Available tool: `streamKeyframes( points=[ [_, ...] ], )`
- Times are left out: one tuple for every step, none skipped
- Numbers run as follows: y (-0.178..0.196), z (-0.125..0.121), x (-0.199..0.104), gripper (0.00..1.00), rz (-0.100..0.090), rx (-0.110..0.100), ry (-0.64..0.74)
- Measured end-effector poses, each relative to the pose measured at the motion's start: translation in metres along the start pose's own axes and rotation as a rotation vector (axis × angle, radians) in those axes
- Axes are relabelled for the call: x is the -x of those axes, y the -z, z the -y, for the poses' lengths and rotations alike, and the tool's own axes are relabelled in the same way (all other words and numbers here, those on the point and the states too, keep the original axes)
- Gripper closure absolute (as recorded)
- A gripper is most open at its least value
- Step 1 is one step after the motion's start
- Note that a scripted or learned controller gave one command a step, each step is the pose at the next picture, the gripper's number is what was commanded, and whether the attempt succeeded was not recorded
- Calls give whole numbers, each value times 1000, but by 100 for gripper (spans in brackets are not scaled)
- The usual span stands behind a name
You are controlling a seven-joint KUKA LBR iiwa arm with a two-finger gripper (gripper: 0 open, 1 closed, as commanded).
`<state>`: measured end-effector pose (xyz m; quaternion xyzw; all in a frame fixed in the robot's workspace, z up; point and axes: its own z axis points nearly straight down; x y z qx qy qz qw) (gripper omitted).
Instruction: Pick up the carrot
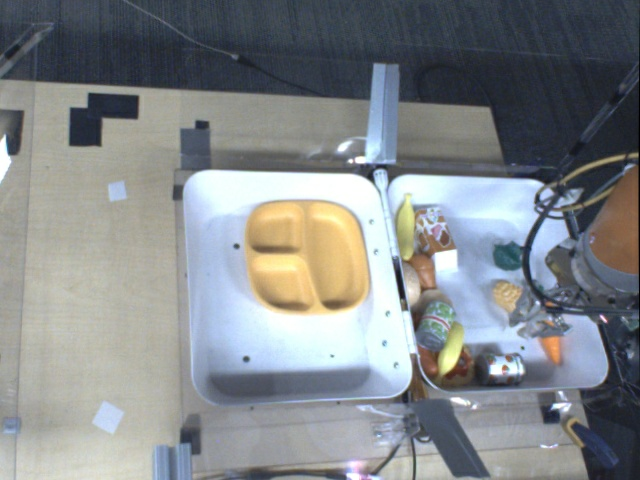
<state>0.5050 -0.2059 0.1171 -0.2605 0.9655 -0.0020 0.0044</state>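
A yellow tray (305, 256) sits in the left bin (215, 298). In the right bin (470, 193), food crowds the left wall. The carrot (552, 348) lies at the bin's right end, just under the end effector (540, 320); whether that's clenched, I can't tell. A descent slightly off could nudge the carrot toward the can (499, 369).

Small orange tapered carrot (552, 349), smooth plastic look, one item. Lies at the lower right of the frame, on the white bin floor. Narrow tip points down; upper end partly hidden.

Arm (612, 236) reaching from right, jaws (541, 318) lowered.
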Motion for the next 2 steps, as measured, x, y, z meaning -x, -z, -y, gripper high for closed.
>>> streamKeyframes(
  points=[
    [-27,1,3,100,0,-1,111],
    [89,6,9,100,5,-8,236]
  ],
)
